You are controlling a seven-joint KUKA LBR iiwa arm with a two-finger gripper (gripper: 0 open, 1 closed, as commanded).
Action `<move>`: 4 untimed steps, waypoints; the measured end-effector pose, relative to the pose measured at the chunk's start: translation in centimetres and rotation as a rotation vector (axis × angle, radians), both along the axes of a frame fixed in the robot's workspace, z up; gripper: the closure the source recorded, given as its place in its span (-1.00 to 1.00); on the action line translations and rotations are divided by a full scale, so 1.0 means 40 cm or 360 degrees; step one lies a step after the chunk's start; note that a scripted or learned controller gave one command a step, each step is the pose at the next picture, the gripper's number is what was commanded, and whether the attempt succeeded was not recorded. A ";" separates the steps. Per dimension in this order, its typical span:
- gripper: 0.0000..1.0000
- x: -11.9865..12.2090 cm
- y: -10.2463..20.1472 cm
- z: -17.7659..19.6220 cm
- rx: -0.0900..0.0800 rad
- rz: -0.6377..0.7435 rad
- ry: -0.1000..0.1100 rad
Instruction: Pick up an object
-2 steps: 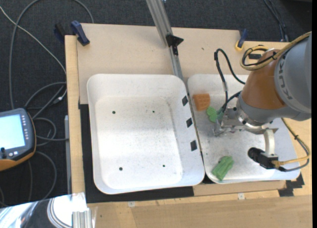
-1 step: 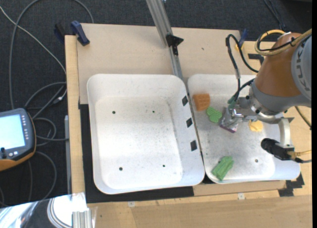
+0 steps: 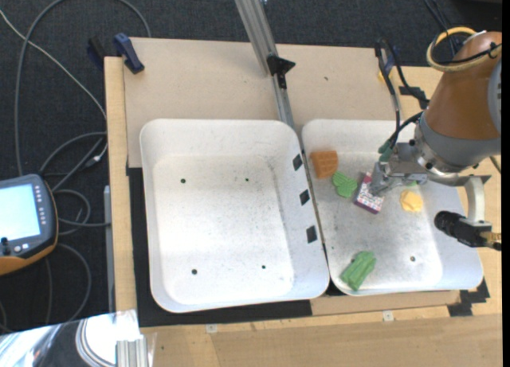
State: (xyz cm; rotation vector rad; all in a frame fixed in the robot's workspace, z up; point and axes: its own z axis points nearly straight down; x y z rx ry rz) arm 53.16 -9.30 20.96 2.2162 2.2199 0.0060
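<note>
Purple and white, the small block (image 3: 368, 197) sits under my gripper (image 3: 378, 185) mid right bin (image 3: 446, 276); whether I'm closed on it I cannot tell. Grasp step, I judge. Next: close firmly, lift straight, clear of the green piece (image 3: 344, 185) and yellow piece (image 3: 411, 201).

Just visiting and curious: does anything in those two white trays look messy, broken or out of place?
Nothing looks spilled or broken. The right tray has a loose scatter: orange block, small green piece, purple-and-white item by the claw, yellow piece, green piece.
</note>
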 end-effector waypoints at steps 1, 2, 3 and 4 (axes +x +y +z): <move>1.00 0.004 0.000 0.135 -0.0001 0.0001 -0.0003; 1.00 0.028 0.133 0.128 0.0003 0.0008 0.0006; 1.00 0.019 0.256 0.090 0.0006 0.0007 0.0016; 1.00 0.020 0.395 0.059 0.0006 0.0007 0.0017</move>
